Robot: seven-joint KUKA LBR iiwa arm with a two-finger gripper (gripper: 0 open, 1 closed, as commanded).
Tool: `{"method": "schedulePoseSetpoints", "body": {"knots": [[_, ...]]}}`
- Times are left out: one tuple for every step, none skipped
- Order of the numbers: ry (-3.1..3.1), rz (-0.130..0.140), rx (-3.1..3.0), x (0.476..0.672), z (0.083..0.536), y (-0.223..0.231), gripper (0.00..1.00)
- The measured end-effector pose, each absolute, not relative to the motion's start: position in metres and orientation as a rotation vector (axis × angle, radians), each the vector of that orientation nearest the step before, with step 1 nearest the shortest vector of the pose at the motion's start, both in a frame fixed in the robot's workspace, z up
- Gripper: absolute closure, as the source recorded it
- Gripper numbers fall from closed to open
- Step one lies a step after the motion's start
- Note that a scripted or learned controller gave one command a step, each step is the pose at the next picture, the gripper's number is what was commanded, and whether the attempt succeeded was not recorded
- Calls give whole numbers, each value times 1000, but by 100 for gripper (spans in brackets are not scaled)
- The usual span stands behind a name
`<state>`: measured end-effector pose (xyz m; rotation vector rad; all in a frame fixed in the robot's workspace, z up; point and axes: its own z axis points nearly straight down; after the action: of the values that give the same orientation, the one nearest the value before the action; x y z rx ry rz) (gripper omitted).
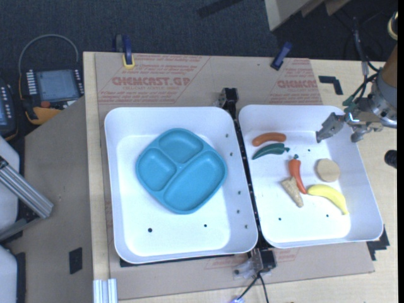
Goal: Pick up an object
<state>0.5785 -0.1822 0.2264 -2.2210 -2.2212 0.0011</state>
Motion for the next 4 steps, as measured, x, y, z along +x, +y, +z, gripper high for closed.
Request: {"method": "schedulePoseSetpoints", "body": {"knots": [[-2222, 0, -2221, 579, 227, -182, 0], [-2220, 2, -2220, 585, 184, -184, 0], [-2218, 4, -2217, 580, 139, -179, 0], [-2221, 0, -2219, 580, 88, -178, 0]]}}
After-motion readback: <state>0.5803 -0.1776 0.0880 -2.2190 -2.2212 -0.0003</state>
